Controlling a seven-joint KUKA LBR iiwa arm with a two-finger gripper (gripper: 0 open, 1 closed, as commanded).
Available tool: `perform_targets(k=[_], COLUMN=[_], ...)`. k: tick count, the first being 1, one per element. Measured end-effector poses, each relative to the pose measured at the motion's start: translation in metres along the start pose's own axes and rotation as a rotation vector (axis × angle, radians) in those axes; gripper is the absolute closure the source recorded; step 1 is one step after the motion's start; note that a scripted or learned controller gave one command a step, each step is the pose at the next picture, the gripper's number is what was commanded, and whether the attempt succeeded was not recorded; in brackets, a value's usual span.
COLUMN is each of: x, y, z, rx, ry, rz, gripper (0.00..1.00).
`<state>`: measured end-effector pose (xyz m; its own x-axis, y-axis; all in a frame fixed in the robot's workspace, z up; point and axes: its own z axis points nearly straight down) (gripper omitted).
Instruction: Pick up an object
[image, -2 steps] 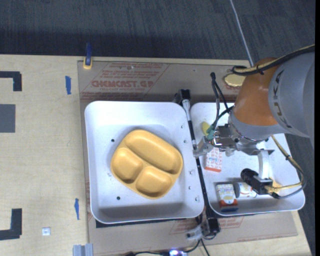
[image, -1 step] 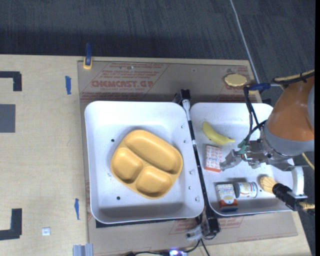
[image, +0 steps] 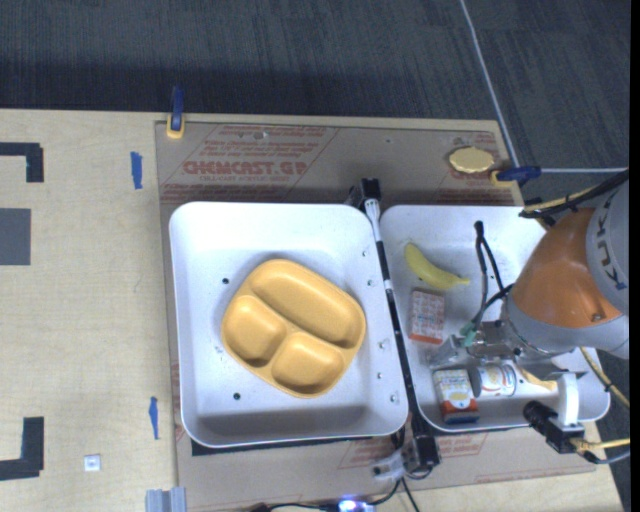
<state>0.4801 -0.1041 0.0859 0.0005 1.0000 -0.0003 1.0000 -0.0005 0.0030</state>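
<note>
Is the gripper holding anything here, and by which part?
Cannot be told: the gripper is low in the right bin by a small bottle.

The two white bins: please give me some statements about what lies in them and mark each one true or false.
1. The yellow three-compartment tray lies in the left bin. True.
2. The banana lies in the left bin. False: it lies in the right bin, near the far end.
3. The arm is over the right bin. True.
4. The small carton is touching the banana. False: it lies apart, just nearer than the banana.
5. The yellow tray stands on its edge. False: it lies flat.
</note>
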Motion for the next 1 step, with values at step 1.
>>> perform_targets(k=[1], x=[-0.0009], y=[0.0017], z=[-0.0110], rx=[-0.005], ry=[-0.003], rz=[0.001], gripper=[1.00])
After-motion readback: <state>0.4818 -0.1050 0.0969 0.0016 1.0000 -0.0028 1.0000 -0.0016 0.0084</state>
